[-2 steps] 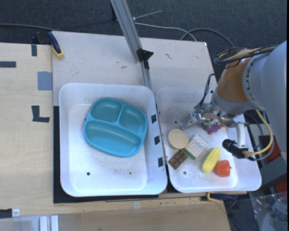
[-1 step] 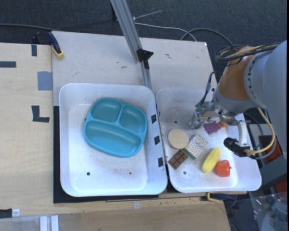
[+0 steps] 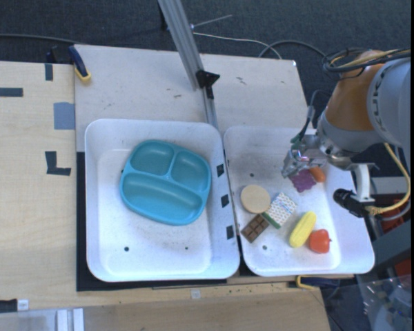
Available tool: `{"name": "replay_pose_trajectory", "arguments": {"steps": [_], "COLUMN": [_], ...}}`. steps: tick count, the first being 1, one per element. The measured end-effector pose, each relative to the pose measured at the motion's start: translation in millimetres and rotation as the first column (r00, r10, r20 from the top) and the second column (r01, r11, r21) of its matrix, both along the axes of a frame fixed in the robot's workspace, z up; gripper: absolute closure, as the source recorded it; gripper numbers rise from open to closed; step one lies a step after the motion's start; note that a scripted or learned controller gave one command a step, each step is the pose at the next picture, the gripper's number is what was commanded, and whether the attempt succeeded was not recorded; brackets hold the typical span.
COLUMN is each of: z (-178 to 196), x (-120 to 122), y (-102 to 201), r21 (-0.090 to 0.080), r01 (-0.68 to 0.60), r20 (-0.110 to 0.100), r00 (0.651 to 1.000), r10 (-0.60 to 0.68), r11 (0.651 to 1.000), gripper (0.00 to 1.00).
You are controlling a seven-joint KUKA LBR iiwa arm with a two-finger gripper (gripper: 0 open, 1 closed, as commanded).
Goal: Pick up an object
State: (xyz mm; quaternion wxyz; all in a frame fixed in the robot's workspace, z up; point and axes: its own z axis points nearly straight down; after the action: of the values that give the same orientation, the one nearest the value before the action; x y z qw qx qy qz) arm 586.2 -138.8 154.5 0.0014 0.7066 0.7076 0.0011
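Observation:
The right bin (image 3: 262, 147) holds several small toys. A purple piece (image 3: 304, 181) and an orange piece (image 3: 319, 174) lie at its right side. My gripper (image 3: 296, 161) hangs just above and to the left of the purple piece, close to it or touching it. Further toward the front lie a round tan disc (image 3: 255, 198), a brown chocolate bar (image 3: 255, 227), a checkered white-and-green block (image 3: 283, 209), a yellow corn-like toy (image 3: 302, 229) and a red tomato-like toy (image 3: 319, 241).
The left bin (image 3: 103, 254) holds a blue divided plate (image 3: 167, 181). A grey metal post (image 3: 183, 36) slants down to the ridge between the bins. Cables and a black fitting (image 3: 348, 202) sit at the right bin's right rim.

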Motion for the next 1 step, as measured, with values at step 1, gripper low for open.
{"name": "replay_pose_trajectory", "arguments": {"steps": [1], "z": [58.0], "x": [4.3], "y": [9.4], "r21": [0.000], "r01": [-0.001], "r20": [0.002], "r00": [1.000], "r10": [0.001], "r11": [1.000], "gripper": [1.00]}}
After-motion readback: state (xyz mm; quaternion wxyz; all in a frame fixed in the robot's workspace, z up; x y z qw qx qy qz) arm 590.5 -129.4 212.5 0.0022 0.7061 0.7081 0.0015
